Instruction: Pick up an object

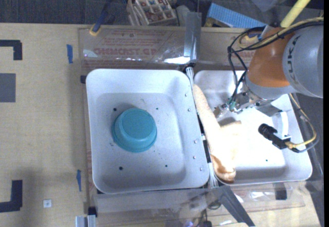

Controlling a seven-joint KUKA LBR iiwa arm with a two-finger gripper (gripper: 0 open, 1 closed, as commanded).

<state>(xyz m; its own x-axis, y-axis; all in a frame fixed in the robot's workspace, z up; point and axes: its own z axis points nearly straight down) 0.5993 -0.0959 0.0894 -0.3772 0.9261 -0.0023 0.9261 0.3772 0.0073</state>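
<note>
Hand point(226, 109): low in the right bin point(303, 169), just beside the tan soft object point(218, 136); whether it is apart or together, I cannot tell.
Risk: that object hugs the bin's left wall, so a descent could strike the rim or slip off.
Room: the teal bowl point(134, 129) sits alone in the left bin point(97, 87), walls well apart.

"KU", partly cut off, on the grey arm point(308, 64).

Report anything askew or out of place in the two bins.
The long tan object lies draped along the right bin's left wall, not flat on the floor. The blue bowl sits upside down in the left bin.
</note>
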